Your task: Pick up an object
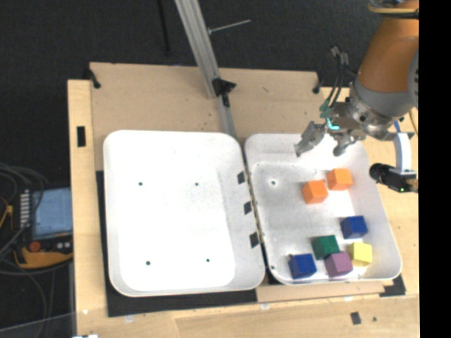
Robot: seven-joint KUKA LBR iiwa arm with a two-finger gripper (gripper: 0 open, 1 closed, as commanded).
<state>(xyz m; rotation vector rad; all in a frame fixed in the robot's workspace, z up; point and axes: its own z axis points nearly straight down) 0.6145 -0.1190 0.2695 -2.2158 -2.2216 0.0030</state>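
Tan surface (169,90) bearing two white bins side by side. Left bin (120,189) bare white. Right bin (282,160) holding seven blocks: two orange blocks (315,191) (340,179) near the middle, blue block (354,227), yellow block (361,253), green block (325,246), purple block (339,263) and second blue block (302,265) toward the near edge. Claw (326,141) over the far rim, fingers spread apart, gripping nothing, well apart from the orange blocks.
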